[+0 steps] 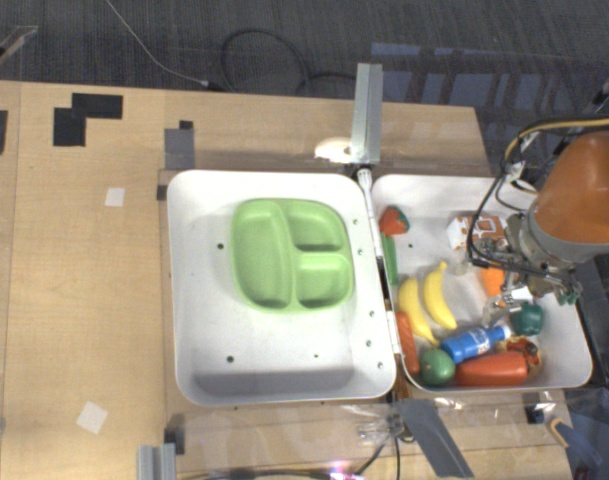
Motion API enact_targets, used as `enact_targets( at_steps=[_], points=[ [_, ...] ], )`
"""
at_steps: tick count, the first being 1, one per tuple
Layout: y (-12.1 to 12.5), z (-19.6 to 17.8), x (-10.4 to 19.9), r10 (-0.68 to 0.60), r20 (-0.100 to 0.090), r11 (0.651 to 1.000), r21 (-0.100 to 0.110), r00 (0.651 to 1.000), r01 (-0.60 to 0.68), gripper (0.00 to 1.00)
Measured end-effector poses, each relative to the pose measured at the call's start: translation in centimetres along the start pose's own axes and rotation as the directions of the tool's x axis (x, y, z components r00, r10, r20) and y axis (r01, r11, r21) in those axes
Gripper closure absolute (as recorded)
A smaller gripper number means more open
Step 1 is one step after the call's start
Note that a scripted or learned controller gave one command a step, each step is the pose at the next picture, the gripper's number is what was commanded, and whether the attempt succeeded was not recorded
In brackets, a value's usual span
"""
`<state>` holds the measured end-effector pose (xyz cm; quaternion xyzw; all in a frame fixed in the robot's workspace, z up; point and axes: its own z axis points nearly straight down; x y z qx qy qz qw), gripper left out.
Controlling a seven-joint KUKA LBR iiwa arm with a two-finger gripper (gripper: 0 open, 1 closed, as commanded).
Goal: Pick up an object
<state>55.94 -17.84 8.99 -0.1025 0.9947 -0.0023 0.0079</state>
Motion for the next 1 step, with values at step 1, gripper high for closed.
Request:
enact_targets(
  at_steps=[1],
  points=[
    [2.01, -0.03, -0.74, 0.093, 0.0, 0.996, 0.001, 0.996, -0.093, 0.0]
  ],
)
